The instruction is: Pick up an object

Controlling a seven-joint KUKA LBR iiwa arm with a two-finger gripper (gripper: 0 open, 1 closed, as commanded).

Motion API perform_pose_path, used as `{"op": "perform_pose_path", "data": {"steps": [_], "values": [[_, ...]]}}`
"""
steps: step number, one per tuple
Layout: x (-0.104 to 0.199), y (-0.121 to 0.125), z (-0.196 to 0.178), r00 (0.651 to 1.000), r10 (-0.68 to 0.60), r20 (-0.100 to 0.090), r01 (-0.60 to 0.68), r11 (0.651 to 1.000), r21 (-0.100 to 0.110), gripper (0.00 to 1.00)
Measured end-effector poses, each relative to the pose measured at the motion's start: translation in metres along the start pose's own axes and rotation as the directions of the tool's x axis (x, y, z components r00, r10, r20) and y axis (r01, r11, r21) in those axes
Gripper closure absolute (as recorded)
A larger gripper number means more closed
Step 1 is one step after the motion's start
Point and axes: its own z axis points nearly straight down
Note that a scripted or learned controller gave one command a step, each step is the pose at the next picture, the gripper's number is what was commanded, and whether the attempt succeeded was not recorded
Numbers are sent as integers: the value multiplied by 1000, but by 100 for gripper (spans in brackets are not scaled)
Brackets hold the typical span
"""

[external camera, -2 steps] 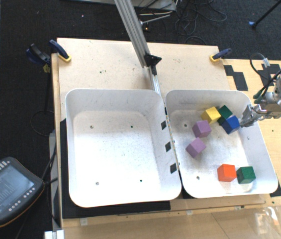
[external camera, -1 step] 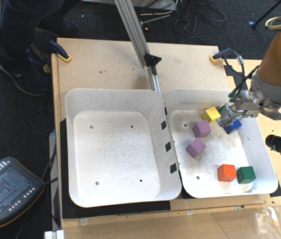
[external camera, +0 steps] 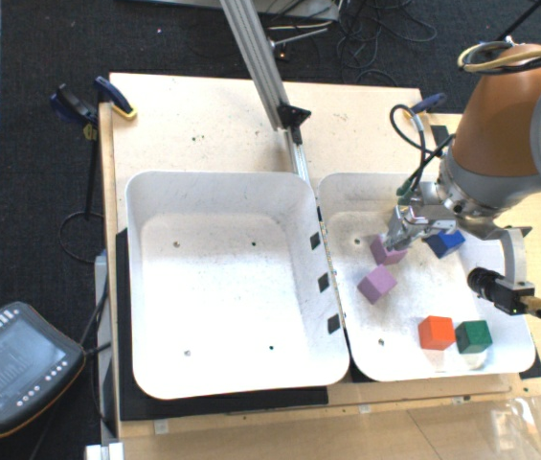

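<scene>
The arm reaches in from the right side of the desk [external camera: 203, 113], and its claw [external camera: 401, 233] hangs low over the right bin [external camera: 347, 199], toward that bin's far half. A purple block [external camera: 386, 251] sits directly under the claw tips, touching them or nearly so. Whether the claw is open, closed, or gripping that block cannot be told here.

A second purple block [external camera: 377, 284] lies just beside the first, toward the bin's near edge. A blue block [external camera: 444, 242] is partly tucked behind the wrist. An orange block [external camera: 436, 333] and a green block [external camera: 473, 335] sit side by side near the bin's near right corner, well apart from the claw.

The nearest candidate lies straight below, so the coming move is probably a close and lift.
</scene>
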Motion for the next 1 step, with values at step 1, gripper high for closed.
{"op": "perform_pose_path", "data": {"steps": [1], "values": [[48, 4, -5, 1000, 0, 1, 0, 1000, -3, 100]]}}
